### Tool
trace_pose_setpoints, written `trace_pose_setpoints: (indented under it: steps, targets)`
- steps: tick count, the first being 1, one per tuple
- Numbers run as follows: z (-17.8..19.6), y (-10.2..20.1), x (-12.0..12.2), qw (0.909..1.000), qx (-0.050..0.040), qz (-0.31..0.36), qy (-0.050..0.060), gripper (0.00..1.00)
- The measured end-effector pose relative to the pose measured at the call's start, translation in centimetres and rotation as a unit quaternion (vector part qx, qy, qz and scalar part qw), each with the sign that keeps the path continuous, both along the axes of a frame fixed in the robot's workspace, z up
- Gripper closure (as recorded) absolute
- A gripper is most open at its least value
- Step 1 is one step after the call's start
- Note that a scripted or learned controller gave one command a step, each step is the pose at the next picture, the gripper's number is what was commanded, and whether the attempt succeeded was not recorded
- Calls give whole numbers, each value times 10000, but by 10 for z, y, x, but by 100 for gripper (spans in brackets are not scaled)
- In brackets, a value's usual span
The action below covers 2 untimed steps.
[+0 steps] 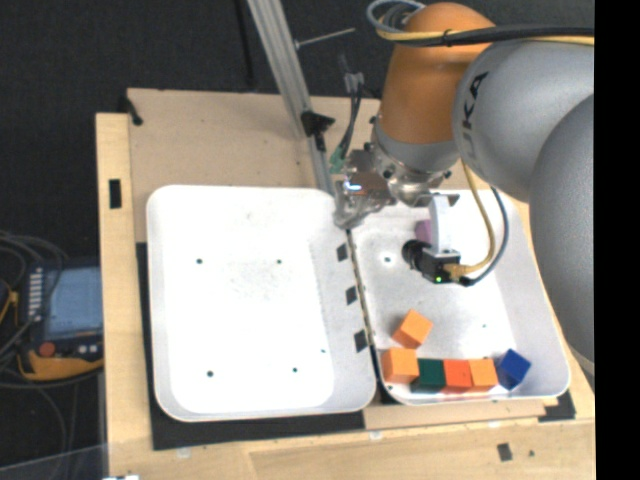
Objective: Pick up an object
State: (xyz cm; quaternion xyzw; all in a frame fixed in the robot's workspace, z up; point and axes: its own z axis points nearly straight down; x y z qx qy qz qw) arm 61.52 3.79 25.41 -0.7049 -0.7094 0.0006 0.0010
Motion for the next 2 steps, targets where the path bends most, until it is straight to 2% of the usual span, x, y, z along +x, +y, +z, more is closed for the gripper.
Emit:
trace_pose_setpoints:
  steps: [1,2]
  targets:
    - [6,49,-11,10000,8,7,0,100]
    - [5,46,-10,10000,3,-25,0,0]
